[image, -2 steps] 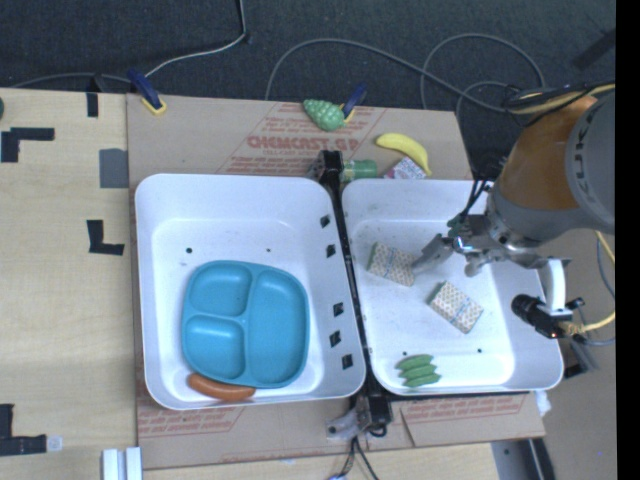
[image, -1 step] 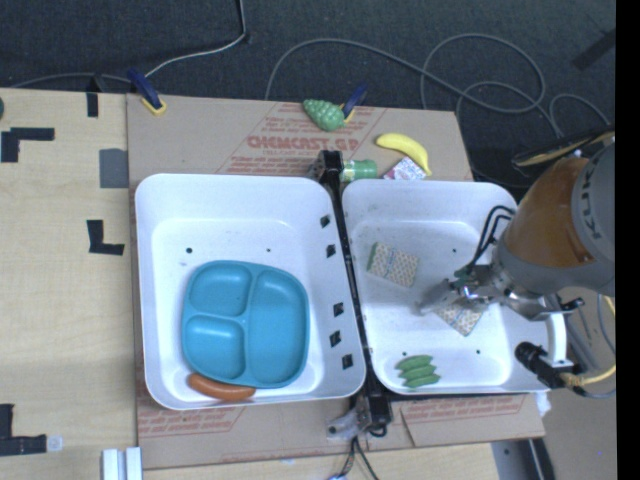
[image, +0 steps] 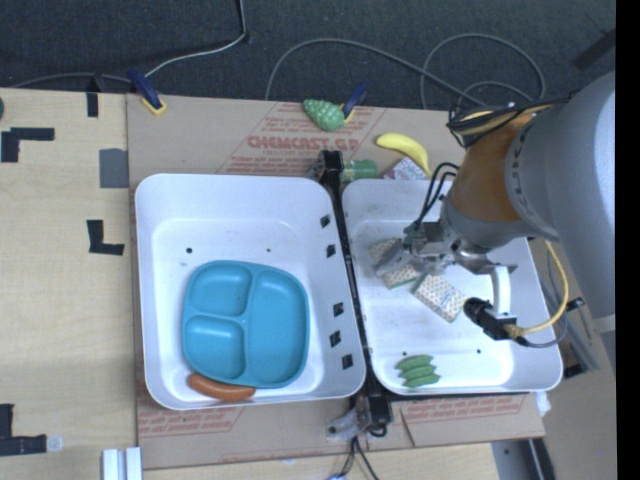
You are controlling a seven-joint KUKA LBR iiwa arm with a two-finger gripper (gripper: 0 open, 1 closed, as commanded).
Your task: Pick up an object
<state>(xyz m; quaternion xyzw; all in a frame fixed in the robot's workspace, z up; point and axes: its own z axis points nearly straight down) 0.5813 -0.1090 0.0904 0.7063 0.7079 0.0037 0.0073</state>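
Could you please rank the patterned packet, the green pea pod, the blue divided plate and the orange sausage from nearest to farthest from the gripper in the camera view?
From the gripper in the right bin:
1. Patterned packet, just beside it, right bin.
2. Green pea pod, right bin's near edge.
3. Blue divided plate, left bin.
4. Orange sausage, left bin's near corner.

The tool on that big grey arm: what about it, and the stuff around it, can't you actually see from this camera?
- Tool: the arm's own wrist covers it in the camera view, so its tips are hidden.
- Patterned packets in the right bin: partly under the arm, print too small to read.
- Orange sausage-shaped toy: partly tucked under the blue plate.
- Arm: cut off by the right edge.
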